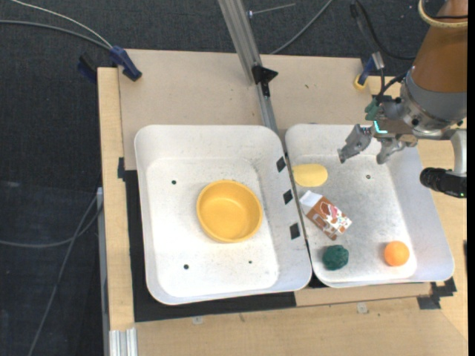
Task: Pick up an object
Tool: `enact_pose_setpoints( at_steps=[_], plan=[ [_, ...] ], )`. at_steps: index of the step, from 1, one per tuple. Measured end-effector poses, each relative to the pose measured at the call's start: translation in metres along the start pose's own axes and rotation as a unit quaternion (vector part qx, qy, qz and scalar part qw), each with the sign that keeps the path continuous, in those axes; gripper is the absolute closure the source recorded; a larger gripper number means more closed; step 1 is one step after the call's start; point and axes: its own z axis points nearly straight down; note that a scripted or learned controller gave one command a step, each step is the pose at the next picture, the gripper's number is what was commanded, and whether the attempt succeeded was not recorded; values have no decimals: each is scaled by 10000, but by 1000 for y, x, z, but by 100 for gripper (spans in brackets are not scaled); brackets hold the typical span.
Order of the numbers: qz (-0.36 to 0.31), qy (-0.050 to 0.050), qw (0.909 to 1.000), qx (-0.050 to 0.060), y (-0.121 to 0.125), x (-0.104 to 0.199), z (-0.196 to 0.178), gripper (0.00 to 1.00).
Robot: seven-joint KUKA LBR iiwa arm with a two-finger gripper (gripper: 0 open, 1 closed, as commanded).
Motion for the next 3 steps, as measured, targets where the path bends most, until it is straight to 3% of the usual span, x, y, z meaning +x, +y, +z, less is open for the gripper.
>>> enact_pose_setpoints(
  at_steps=[1,3],
  plan=[
    [-1,-1,10000,-3,0,0,0,0],
    [20,-3,10000,39,3,-4,117,0]
  ],
)
